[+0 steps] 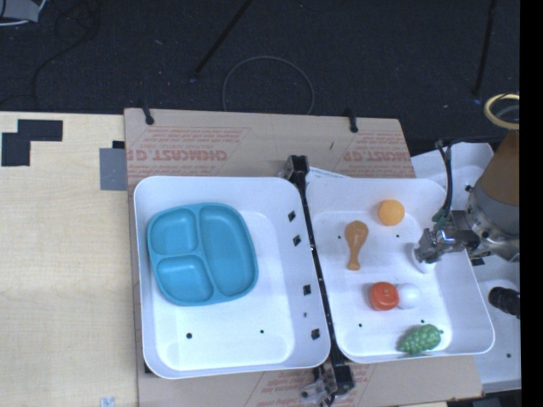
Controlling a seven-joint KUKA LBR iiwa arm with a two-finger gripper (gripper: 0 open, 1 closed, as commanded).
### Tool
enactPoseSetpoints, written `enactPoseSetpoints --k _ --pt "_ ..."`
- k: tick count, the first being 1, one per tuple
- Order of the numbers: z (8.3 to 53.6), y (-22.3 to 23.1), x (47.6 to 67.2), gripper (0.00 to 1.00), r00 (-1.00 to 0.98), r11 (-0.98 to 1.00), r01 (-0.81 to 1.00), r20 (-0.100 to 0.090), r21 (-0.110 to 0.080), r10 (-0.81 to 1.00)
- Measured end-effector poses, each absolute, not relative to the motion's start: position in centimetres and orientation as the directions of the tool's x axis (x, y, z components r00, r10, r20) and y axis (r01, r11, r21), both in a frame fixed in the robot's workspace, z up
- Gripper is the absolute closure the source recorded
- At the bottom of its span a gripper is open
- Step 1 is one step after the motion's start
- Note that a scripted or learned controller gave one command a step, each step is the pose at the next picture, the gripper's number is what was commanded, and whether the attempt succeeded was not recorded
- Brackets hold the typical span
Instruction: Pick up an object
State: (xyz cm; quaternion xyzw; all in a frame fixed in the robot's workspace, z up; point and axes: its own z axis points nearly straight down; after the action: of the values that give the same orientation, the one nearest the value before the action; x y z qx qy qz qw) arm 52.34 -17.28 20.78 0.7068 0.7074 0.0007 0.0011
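Four small toy foods lie in the right-hand shallow white bin [462, 308]: an orange ball [391, 212], a tan plastic drumstick [355, 242], a red tomato with a white piece beside it [384, 296], and a green bunch of grapes [420, 339]. The metal pincer [431, 249] hangs at the bin's right side, near the ball; nothing is seen in it, and its opening cannot be told. The approach seems under way; next it must settle over one item. The left white bin [212, 346] holds a blue divided plate [202, 253]. Both rest on cardboard [254, 147] atop a pale wooden tabletop [59, 270]; dark floor with cables lies behind.
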Motion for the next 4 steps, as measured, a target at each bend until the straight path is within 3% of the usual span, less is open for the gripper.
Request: enactPoseSetpoints --k 1,4 --pt "23.5 -17.4 52.4 1.00 -0.001 0.001 1.000 0.000 0.000 1.000" --pt "24.3 -3.6 51.5 1.00 -0.004 0.004 1.000 0.002 -0.003 1.000"
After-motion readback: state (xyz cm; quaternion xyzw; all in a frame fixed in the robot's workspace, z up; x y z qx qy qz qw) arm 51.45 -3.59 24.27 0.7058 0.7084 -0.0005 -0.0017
